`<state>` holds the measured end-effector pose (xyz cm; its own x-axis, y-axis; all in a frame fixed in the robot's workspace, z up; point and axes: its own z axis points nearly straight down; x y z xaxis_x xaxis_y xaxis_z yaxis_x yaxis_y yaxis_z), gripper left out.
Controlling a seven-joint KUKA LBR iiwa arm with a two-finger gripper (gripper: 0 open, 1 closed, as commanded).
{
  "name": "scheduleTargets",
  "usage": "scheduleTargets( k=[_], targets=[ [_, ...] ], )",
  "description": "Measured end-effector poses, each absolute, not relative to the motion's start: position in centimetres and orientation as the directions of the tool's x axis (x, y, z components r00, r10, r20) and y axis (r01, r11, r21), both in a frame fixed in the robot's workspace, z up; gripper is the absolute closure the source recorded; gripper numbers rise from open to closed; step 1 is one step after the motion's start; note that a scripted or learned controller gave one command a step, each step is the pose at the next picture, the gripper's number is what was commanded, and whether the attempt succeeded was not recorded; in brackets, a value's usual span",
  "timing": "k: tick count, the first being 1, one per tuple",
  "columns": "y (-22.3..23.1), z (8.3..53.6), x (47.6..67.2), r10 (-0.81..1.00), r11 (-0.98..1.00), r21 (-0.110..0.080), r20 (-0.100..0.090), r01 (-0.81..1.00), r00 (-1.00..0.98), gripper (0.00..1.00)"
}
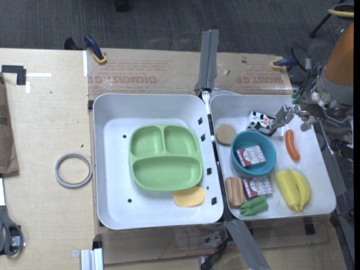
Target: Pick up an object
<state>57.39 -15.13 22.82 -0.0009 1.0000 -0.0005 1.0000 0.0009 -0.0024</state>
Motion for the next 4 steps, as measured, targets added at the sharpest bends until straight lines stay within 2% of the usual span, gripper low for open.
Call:
scheduleTargets(
  k=[1,2,3,4],
  targets=[
    [-18.0,9.7,54.7,0.990,0.144,0.008,-0.003,0.990,-0.144,0.00],
    [-13.2,9.8,59.4,0.999,-0.044,0.013,0.000,0.999,0.044,0.00],
    [-11.6,9.8,58.0,0.997,-0.081,0.013,-0.004,0.997,0.081,0.00],
    [-11.6,10.9,58.1,0.997,-0.084,0.015,-0.001,0.996,0.084,1.00]
  ],
)
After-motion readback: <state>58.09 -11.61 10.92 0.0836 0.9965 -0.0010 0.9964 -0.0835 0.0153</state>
